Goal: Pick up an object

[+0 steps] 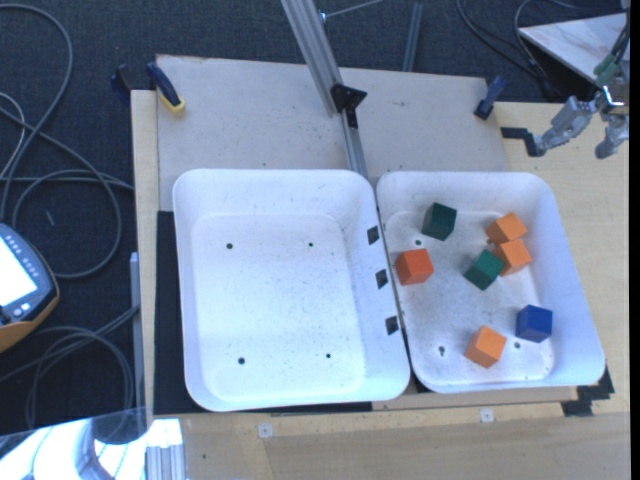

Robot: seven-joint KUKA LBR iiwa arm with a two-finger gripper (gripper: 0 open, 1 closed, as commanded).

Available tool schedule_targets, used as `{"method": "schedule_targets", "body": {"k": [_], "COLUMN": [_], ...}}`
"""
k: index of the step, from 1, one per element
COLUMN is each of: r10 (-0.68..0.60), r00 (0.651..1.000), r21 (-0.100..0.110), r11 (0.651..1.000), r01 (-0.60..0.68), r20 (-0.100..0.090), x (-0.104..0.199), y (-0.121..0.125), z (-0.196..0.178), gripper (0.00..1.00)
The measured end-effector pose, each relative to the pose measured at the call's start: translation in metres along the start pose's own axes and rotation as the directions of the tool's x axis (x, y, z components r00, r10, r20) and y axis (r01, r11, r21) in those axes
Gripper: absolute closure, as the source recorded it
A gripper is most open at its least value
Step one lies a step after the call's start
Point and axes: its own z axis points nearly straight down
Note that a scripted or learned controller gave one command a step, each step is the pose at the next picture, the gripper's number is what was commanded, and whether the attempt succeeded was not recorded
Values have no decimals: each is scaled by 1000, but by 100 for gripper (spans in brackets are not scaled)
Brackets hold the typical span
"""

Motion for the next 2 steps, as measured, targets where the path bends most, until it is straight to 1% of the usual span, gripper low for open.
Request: {"method": "schedule_targets", "body": {"k": [1, 2], "r10": [1, 4], "r00": [1000, 1000], "r21": [9, 1], "r11": [1000, 1000], "r01": [-1, -4], "r20": [-2, 2], "x": [0, -43], "y": [-1, 29], "z": [5, -48], "gripper": [0, 0]}}
